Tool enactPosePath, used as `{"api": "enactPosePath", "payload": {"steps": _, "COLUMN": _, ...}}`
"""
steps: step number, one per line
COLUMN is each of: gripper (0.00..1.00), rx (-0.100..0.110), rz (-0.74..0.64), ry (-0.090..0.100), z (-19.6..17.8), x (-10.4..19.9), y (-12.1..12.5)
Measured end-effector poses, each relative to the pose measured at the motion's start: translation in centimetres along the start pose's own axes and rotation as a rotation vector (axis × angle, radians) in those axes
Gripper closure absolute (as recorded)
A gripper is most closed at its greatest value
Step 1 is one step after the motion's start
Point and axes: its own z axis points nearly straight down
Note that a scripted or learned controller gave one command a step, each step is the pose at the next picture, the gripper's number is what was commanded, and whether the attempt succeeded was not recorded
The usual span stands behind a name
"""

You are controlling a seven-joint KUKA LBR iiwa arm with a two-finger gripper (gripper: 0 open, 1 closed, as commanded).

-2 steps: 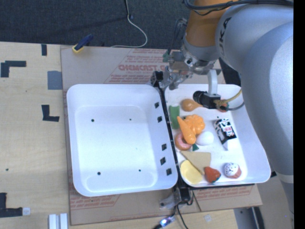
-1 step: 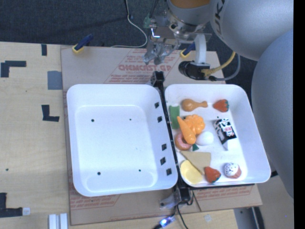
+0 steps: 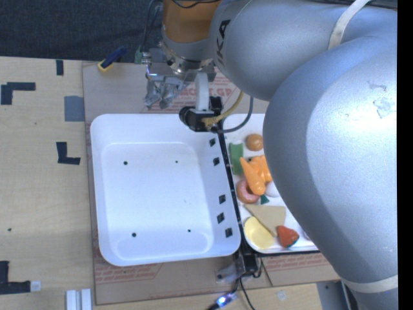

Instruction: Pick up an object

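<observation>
My gripper (image 3: 160,99) hangs below the orange wrist band, over the brown bench just behind the far rim of the left white bin (image 3: 103,173). Nothing shows beneath it. The toy food lies in the right bin (image 3: 290,249), largely covered by the arm: a brown round piece (image 3: 254,141), a green piece (image 3: 237,150), an orange carrot (image 3: 256,173), a pink ring (image 3: 244,191), a beige wedge (image 3: 272,215), a yellow piece (image 3: 258,234) and a small red piece (image 3: 288,236).
The grey arm (image 3: 322,108) fills the right side and hides most of the right bin. A black divider (image 3: 222,186) runs between the bins. A blue and yellow item (image 3: 113,58) lies on the bench at the back.
</observation>
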Motion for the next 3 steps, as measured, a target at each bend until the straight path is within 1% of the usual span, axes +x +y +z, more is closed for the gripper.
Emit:
{"api": "enactPosePath", "payload": {"steps": 1, "gripper": 1.00, "rx": -0.011, "rz": 0.002, "ry": 0.004, "z": -7.1, "x": 4.8, "y": 0.1}}
{"api": "enactPosePath", "payload": {"steps": 2, "gripper": 1.00, "rx": -0.022, "rz": 0.004, "ry": 0.005, "z": -21.7, "x": 4.5, "y": 0.0}}
{"api": "enactPosePath", "payload": {"steps": 3, "gripper": 1.00, "rx": -0.012, "rz": 0.006, "ry": 0.001, "z": -26.4, "x": 4.4, "y": 0.0}}
